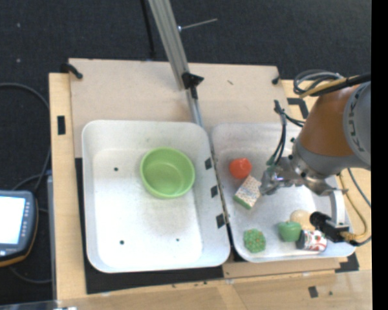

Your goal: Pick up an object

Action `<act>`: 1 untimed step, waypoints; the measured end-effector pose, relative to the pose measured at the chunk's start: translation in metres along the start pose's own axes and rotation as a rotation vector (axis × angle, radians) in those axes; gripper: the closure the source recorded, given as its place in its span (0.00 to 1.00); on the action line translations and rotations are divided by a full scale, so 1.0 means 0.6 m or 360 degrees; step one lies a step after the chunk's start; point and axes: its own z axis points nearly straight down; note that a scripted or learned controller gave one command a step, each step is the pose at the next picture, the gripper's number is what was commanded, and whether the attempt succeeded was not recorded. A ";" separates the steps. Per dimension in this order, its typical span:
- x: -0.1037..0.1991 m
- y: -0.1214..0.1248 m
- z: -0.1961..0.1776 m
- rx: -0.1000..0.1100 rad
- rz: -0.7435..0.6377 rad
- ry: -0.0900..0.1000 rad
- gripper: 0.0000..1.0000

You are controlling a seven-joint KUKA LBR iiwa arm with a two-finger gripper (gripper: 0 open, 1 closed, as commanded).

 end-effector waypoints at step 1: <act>-0.002 0.008 -0.073 -0.0001 -0.0001 -0.0001 1.00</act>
